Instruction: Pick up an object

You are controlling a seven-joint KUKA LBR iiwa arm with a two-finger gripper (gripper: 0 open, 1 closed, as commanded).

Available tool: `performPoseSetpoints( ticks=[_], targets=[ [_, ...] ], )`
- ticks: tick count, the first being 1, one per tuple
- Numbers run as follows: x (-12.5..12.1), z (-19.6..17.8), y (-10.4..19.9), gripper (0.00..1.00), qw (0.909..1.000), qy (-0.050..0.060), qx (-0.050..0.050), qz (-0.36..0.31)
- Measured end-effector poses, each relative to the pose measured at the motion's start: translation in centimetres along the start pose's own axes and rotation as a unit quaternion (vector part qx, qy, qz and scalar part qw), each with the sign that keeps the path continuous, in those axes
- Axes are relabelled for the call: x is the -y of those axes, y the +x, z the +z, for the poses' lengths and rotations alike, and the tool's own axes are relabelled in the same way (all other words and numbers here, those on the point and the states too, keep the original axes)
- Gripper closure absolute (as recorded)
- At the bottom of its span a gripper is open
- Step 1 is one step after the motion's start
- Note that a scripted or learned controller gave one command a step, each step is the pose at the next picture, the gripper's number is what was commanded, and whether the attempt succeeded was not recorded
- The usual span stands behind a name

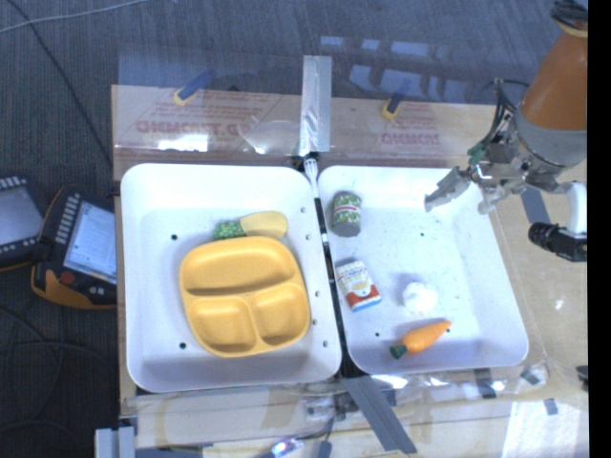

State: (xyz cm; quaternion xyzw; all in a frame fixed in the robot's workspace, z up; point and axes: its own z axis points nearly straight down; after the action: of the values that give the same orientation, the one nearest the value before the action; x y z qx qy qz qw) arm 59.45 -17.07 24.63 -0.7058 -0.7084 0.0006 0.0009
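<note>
The counter (191,122) carries two shallow white bins side by side. The left bin (153,284) holds a yellow divided tray (246,294), with a pale yellow piece with a green end (253,225) lying against the tray's far edge.

The right bin (477,284) has the small things scattered in it: a greenish can (346,212) near the far left corner, a small red and white carton (356,284) just beside the dividing wall, a white ball (418,297) near the middle, and an orange carrot (420,338) tilted along the near side.

The arm (558,93) leans in from the right, orange band uppermost, wrist angled down and leftward. Its gripper (468,187) hangs over the far right part of the right bin, well apart from every item. The fingers (444,194) are spread, with nothing between them.
</note>
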Motion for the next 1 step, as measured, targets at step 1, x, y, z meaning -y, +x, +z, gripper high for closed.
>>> performPoseSetpoints(
  ticks=[1],
  targets=[
    [-5.05, 6.12, 13.67, 0.00, 0.9997, 0.001, 0.000, 0.023]
  ],
)
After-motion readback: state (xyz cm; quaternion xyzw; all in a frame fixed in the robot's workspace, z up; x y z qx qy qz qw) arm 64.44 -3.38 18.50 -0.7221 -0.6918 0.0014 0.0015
